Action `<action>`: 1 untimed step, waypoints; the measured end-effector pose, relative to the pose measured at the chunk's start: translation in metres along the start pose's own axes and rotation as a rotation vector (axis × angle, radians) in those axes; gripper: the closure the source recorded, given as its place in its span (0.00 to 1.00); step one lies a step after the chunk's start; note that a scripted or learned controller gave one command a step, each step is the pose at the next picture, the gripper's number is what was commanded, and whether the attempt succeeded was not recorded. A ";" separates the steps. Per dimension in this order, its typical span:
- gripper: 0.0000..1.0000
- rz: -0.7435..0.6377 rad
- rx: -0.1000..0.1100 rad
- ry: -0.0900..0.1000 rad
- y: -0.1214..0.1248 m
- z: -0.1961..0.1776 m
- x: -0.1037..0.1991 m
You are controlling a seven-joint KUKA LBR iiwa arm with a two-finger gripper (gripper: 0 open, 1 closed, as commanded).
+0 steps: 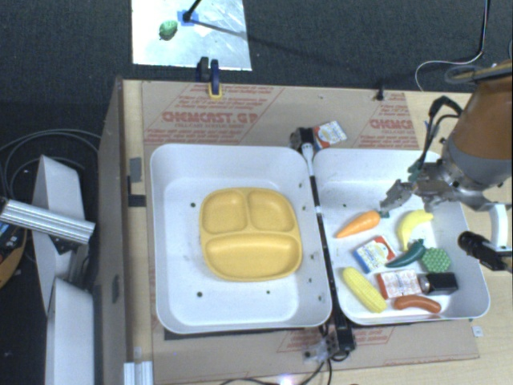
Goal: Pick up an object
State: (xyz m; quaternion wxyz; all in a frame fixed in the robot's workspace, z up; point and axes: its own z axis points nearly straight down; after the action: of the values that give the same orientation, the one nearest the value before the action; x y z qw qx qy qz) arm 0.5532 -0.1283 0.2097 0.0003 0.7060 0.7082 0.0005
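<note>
The right bin (353, 165) holds several toy foods: an orange carrot (358, 223), a yellow banana (412, 224), a corn cob (362, 289), a red sausage (417, 303), a blue-and-white packet (373, 254), a red-and-white box (398, 282), a dark green pepper (406, 254) and a green knobbly piece (437, 259). My gripper (394, 196) hangs over this bin. It is just above and to the right of the carrot, and left of the banana. No object is seen in it.
The left bin (172, 167) carries a yellow divided plate (250, 233). A small packet (329, 134) lies on the cardboard behind the bins. A black block (442, 281) sits by the red-and-white box. The grey arm with its orange band (489, 119) crosses the right bin's far right side.
</note>
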 end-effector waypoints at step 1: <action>0.00 0.002 -0.013 -0.001 -0.017 0.120 -0.016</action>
State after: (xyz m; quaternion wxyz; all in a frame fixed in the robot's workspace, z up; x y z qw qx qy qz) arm 0.5364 -0.1440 0.0894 0.0056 0.7066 0.7075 0.0047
